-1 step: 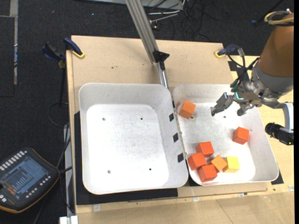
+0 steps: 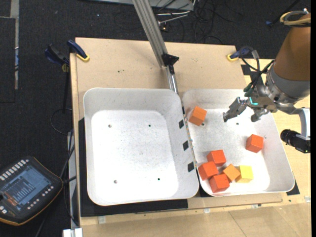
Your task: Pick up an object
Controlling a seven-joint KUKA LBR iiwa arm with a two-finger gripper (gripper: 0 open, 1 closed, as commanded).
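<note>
hovering above the right bin [image 2: 276,147] with gripper [image 2: 244,111], fingers spread open, nothing between them. just left of it an orange cube [image 2: 198,115] near the bin's left wall; further cubes [image 2: 222,171] clustered at the front.

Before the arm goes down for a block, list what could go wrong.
1. The claw hangs over bare floor of the right bin, between the lone orange block and the red-orange block; a straight descent would likely close on nothing.
2. The cluster of blocks sits packed together near the front; a grab there could jam or push neighbours.
3. The lone orange block lies close to the bin's left wall, leaving little finger room.
</note>
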